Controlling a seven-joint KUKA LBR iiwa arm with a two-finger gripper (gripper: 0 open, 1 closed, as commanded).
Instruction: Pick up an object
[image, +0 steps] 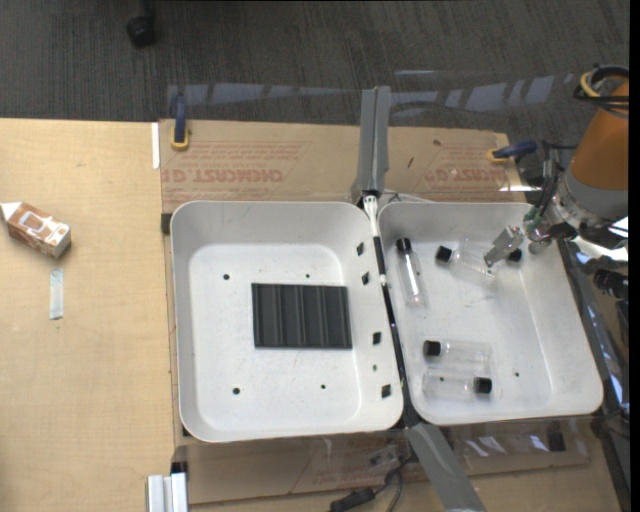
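Note:
Several clear vials with black caps lie in the right bin (560, 330). One long vial (409, 272) lies near the bin's left wall, and a short one (446, 255) lies to its right. Two more vials (450, 350) (462, 384) lie near the front. My gripper (502, 246) reaches in from the right, low over the far right part of this bin. A black-capped piece (514, 254) sits right beside its tip; whether they touch is unclear. A dark ribbed rectangular block (301, 315) lies flat in the middle of the left bin (200, 250).
The grey arm with its orange band (605, 150) hangs over the right bin's far right corner. A grey divider post (375, 140) stands between the bins at the back. A small printed box (38, 230) and a clear strip (56, 296) lie on the wooden bench at left.

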